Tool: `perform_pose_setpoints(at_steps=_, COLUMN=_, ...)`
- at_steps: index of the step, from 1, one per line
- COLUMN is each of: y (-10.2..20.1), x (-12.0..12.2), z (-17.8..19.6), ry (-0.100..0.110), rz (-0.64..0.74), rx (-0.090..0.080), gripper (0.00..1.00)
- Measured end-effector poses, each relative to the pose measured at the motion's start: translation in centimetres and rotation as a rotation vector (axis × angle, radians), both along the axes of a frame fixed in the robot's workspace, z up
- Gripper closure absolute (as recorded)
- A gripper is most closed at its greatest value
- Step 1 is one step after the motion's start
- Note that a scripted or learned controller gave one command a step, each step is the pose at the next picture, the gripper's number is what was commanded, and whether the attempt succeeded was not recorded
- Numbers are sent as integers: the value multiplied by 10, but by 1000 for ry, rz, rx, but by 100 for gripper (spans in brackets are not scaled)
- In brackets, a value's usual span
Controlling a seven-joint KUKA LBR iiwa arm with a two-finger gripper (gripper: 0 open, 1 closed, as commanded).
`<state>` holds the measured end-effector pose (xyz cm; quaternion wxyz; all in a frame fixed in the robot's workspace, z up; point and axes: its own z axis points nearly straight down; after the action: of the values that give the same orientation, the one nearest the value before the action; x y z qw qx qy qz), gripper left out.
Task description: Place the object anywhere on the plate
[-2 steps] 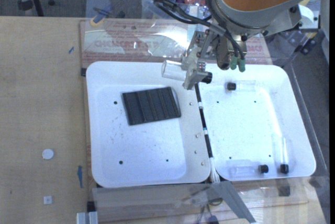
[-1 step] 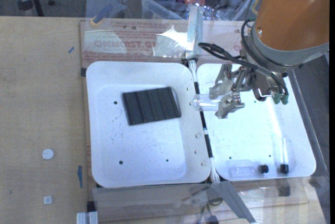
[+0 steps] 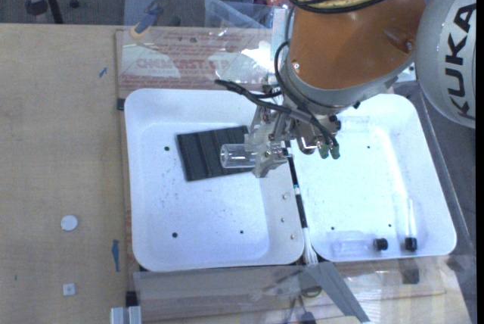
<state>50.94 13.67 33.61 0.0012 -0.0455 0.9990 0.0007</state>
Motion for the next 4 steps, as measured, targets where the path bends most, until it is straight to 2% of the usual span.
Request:
perform_pose_setpoints(at_steps=1, y=48, x=-15, z=72, ry=-5, rz=401, rx=1, gripper=100)
perform_pose_setpoints(at_steps=2, y=86, x=24, z=100, ry=-8, rz=942, rx=0, gripper=100)
perform_pose_setpoints(at_steps=3, y=62, x=-30, z=100, ry=-2, rz=1322, rx=-1, gripper=100)
perform_pose_setpoints(at_steps=4, y=62, x=-30, z=100, ry=-3, rz=1322, rx=-2, gripper=0)
